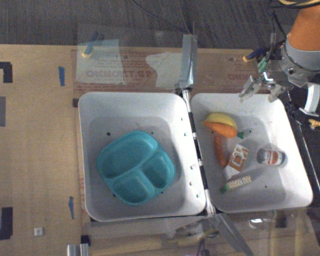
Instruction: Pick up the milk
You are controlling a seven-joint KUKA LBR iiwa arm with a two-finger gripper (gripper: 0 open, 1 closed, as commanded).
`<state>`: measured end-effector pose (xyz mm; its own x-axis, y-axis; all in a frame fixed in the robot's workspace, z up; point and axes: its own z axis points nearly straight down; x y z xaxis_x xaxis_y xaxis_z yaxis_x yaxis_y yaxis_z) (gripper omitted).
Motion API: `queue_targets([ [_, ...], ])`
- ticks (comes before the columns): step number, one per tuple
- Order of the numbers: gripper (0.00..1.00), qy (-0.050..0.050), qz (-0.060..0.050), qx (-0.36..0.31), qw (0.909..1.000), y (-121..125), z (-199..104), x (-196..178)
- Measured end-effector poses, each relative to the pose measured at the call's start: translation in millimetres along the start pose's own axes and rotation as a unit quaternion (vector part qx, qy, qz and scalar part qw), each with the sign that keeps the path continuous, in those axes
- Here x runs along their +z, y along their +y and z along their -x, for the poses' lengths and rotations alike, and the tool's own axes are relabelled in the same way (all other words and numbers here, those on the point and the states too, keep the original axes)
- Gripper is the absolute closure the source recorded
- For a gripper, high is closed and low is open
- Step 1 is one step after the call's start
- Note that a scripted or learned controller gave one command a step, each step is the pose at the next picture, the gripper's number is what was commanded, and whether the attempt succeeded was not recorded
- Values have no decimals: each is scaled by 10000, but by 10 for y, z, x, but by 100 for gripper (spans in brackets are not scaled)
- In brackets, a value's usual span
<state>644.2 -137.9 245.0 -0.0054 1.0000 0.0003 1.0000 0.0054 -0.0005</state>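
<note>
Milk carton [237, 159], a small white box with orange markings, lies tipped on its side near the middle of the right bin [296, 188], in the lower right part of the frame. Just left of it an orange carrot-like piece [220, 151] runs lengthwise, and above that a second orange piece [223, 129] sits touching a yellow banana [221, 119]. Right of the carton, slightly apart, a small can [271, 157] with a red label lies on its side. Below the carton, a slim green-and-white stick-shaped item [236, 184] lies at a slant. The left bin [96, 111] holds a teal divided plate [136, 167]. The gripper [261, 88] hangs at the upper right of the frame over the top rim of the right bin, well apart from the carton; its two fingers are spread with nothing between them
</note>
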Motion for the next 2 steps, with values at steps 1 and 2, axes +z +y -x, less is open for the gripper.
queue_targets([
  [1,0,-2,3,48,10000,-696,205,752],
  [2,0,-29,155,-899,9958,-1185,72,1272],
])
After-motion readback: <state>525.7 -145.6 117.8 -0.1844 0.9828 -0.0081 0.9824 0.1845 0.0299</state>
